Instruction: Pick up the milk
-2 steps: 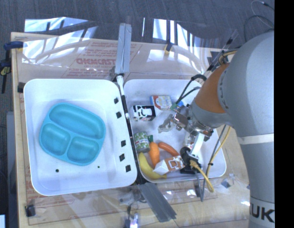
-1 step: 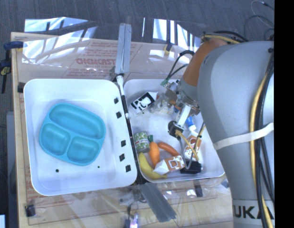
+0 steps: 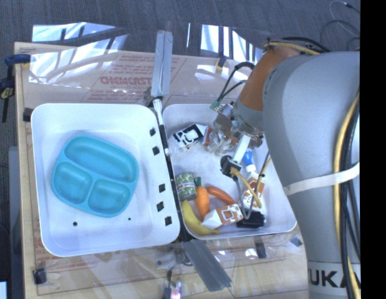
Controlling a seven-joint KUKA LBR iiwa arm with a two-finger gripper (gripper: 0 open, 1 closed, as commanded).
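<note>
Milk carton (image 3: 222, 217): lying in right bin (image 3: 281, 224), near front rim beside banana (image 3: 194, 220). Tool (image 3: 227, 136): over bin's rear; grip state cannot tell. Carton lies frontward of tool.

The grey arm (image 3: 317, 161) fills the right side of the camera view, its broad upper link running from the bottom edge upward, with a thin pale strap across it. An orange band (image 3: 262, 80) shows above the wrist, which bends down and to the left. The hand (image 3: 227, 132) hangs low at the wrist's end, thin cables looping beside it, its fingertips too cluttered to make out
</note>
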